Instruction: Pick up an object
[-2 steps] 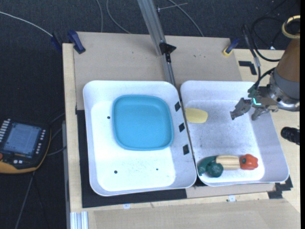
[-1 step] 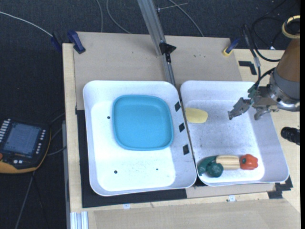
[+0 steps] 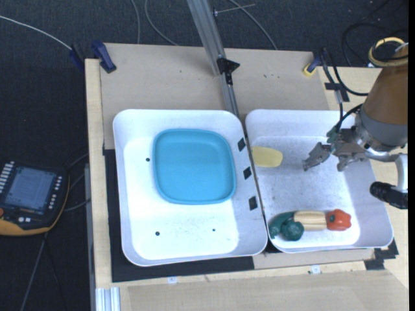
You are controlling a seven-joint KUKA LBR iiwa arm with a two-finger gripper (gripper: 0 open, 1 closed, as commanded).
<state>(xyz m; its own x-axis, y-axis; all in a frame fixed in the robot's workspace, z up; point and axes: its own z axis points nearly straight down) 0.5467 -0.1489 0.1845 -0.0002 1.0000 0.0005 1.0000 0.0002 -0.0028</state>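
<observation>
End effector (image 3: 329, 161) is seen over the right bin (image 3: 285, 135), in its upper right part, carried by the arm reaching in from the right edge. The two fingers are spread apart, one pointing down-left at (image 3: 315, 158), the other nearer the wrist; nothing is seen between them, so it is read as released. Whether the tips touch the bin floor cannot be told.

Candidate objects are all located in the right bin:
- yellow piece (image 3: 267, 157), flat and rounded, lying against the left wall, well apart from the end effector.
- a row along the near edge: green object (image 3: 287, 228) at the left, tan cylinder (image 3: 310, 220) in the middle, red object (image 3: 338, 219) at the right. The three appear to touch one another end to end. The row is placed below the end effector, apart from it.

Left bin (image 3: 130, 173) is occupied by a blue tray (image 3: 194, 166), set in the upper centre, flat. A few small dark specks are noted on the white floor around it.

Both bins sit side by side on the counter (image 3: 162, 76), with a metal rail (image 3: 209, 24) running down from the top edge to the gap between them. Blue clamps (image 3: 104, 56) are fixed at the far corners. A handheld pendant (image 3: 29, 196) is lying on the dark floor at the left, off the counter.
</observation>
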